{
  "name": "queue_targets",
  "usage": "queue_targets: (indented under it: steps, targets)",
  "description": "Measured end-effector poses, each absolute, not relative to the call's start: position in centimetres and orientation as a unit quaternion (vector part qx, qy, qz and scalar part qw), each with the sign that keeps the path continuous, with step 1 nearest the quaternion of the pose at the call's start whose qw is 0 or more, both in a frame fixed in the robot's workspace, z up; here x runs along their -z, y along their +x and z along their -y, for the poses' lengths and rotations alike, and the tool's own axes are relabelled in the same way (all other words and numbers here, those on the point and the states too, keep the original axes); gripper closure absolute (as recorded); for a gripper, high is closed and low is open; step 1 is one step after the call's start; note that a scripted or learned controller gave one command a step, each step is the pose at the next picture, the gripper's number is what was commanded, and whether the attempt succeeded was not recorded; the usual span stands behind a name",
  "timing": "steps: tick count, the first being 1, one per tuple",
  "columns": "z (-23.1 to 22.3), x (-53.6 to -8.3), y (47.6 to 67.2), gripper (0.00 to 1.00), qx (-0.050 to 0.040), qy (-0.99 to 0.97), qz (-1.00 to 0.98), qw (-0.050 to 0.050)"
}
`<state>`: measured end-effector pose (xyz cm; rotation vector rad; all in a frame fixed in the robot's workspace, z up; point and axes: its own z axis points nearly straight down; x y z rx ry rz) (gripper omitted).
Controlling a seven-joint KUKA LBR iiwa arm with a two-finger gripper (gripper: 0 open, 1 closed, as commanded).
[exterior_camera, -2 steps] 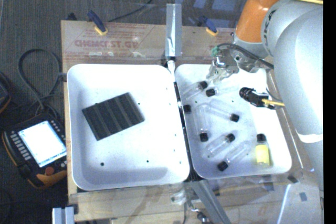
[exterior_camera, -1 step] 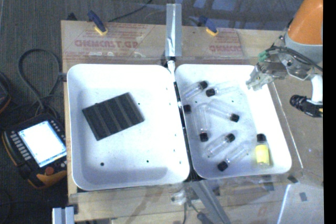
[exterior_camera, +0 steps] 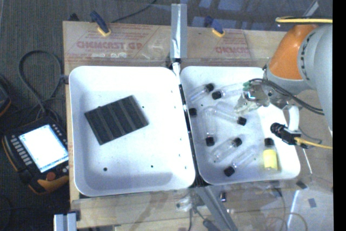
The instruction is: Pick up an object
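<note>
Over the right bin [exterior_camera: 294, 170], our pincer [exterior_camera: 250, 96] hangs by clear bottles [exterior_camera: 230, 151] (we cannot tell its state); we judge we must lower onto one.

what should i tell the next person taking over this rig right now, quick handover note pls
Gripper: low over the back of the right bin, among the clear vials; whether its fingers are open or shut can't be made out, and nothing is visibly held.
Things: clear vials with black caps scattered across the right bin, one yellow vial near its front right corner. A ridged black block lies alone in the left bin.
Done: no pick confirmed.
Left: grasp one object and lift it clear.
</note>
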<state>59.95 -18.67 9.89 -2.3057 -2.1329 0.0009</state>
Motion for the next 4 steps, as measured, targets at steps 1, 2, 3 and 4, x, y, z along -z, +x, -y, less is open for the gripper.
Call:
queue_targets:
  steps: [1,2,3,4]
  targets:
    - [20.9,-21.6,62.2,0.0,-0.0011,-0.724,0.689,-0.001]
    - [19.7,-12.0,59.7,0.0,-0.0009,-0.703,0.711,0.001]
    - [22.1,-29.1,62.0,0.0,-0.0013,-0.763,0.646,-0.002]
    - [18.0,-11.4,62.3,0.0,-0.0014,-0.769,0.639,0.001]
